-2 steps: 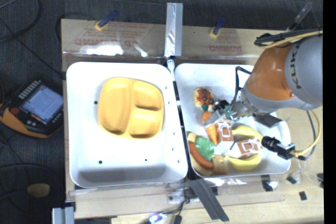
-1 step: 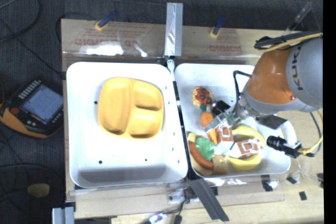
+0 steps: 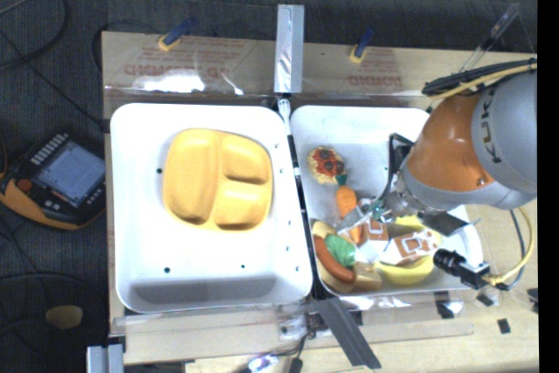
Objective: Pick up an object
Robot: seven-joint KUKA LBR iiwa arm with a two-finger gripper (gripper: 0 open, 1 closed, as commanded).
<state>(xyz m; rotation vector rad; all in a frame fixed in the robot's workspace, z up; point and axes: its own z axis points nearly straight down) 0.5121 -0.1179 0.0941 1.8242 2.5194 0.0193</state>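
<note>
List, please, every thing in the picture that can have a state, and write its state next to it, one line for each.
Yellow tray: lying flat in the left bin, its compartments up.
Pizza toy: lying apart from the other toys in the right bin.
Banana: lying in the toy pile at the right bin's near side.
End effector: low over the toy pile; grip unclear.

Two white bins (image 3: 131, 188); the one far from the gripper (image 3: 377, 212) holds a yellow compartment tray (image 3: 217, 177). Arm (image 3: 476, 144) is grey with an orange band. Beside the gripper: orange carrot-like piece (image 3: 347, 201), yellow banana (image 3: 406, 272), green-and-red piece (image 3: 336, 253); beyond, a pale item (image 3: 327, 164) patterned red and dark.
</note>
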